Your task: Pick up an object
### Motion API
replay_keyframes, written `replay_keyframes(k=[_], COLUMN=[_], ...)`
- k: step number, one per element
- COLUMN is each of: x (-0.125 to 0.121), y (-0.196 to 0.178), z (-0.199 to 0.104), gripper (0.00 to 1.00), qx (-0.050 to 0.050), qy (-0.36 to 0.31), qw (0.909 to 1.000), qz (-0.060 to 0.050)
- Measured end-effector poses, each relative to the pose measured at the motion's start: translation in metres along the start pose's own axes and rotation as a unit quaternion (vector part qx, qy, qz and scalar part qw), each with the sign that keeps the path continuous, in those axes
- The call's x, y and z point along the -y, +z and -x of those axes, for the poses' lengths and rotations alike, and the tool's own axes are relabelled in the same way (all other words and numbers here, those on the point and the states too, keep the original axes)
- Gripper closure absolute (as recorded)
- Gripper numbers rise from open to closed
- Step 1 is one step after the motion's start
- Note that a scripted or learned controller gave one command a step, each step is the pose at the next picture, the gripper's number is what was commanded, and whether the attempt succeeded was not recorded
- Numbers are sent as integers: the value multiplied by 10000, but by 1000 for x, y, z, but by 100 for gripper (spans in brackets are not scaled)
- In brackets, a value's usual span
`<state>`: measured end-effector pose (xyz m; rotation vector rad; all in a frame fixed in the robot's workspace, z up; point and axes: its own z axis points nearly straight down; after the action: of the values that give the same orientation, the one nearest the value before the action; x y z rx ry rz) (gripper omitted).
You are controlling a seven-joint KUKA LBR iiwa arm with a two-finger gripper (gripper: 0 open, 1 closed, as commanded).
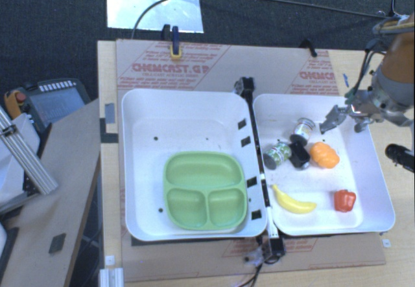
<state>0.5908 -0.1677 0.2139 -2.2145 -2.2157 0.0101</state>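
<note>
While the arm [394,65] reaches in from the right, I see its gripper [345,120] above the upper right part of the right bin [382,205]. The two fingers stand spread apart with bare bin floor showing between them, so I read the gripper as open and holding nothing.

Contents of the right bin, as I observe them:
- An orange fruit [325,155] lies near the middle of the bin, below and left of the gripper.
- A black object [299,153] lies touching the orange's left side.
- A small can [303,128] sits just above the black object.
- A second can with a green label [278,153] lies on its side, just left of the black object.
- A banana [293,200] lies near the front left of the bin.
- A red pepper [345,200] sits to the right of the banana, well apart from it.

The left bin [139,149] carries a green divided plate [205,190] in its front half. Both bins rest on the bench [194,59].
</note>
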Motion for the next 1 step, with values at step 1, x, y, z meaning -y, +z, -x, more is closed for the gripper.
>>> replay_keyframes(k=[1], x=[-3], y=[-7], z=[0], gripper=[0], qx=[10], qy=[-14], qw=[10000], qz=[60])
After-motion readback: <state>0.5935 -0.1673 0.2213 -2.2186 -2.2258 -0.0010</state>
